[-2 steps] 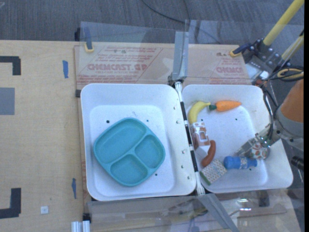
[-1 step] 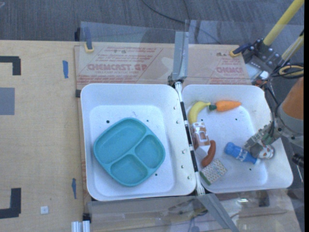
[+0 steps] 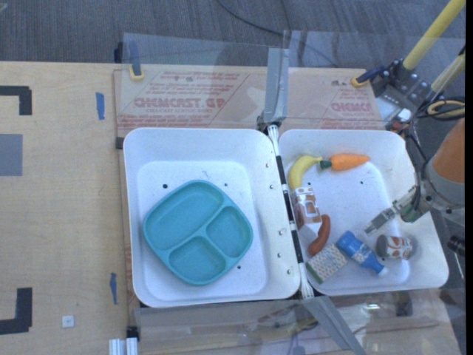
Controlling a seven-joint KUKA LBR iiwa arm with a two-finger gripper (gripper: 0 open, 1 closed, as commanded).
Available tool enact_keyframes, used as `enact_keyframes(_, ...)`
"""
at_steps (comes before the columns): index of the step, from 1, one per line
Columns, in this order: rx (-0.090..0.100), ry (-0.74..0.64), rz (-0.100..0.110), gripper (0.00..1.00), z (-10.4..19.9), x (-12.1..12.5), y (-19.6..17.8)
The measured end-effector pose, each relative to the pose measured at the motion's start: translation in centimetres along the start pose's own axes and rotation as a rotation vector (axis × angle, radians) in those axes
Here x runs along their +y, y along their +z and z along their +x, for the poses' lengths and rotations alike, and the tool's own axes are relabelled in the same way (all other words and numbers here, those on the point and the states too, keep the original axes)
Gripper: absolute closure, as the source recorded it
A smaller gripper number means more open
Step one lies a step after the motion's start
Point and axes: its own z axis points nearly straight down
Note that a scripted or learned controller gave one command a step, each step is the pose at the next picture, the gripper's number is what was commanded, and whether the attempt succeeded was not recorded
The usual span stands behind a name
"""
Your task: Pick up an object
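The right bin (image 3: pixel 414 272) holds several small items. A yellow banana (image 3: pixel 301 170) and an orange carrot (image 3: pixel 347 161) lie at its far side. A small white and brown carton (image 3: pixel 305 204) and a red-brown sausage (image 3: pixel 320 235) lie along its left wall. A green and tan box (image 3: pixel 327 263) and a blue object (image 3: pixel 361 251) sit near the front. A round brown and white item (image 3: pixel 394 247) rests at the front right. My gripper (image 3: pixel 392 217) hangs just above and behind that round item, open, with nothing between its fingers.
The left bin (image 3: pixel 140 154) carries a teal divided plate (image 3: pixel 197 231). A clear divider post (image 3: pixel 277 87) stands between the bins at the back. Cables and yellow rods (image 3: pixel 436 28) crowd the upper right.
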Motion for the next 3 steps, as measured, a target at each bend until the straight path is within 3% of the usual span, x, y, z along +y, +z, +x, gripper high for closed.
enact_keyframes(1, -0.006, -0.051, 0.006, 0.00, 6.0, 0.5, 1.0)
enact_keyframes(2, -0.009, -0.236, 0.003, 0.00, 11.7, 1.9, 0.9)
enact_keyframes(3, -0.005, 0.071, 0.005, 0.00, 7.0, 4.9, 1.0)
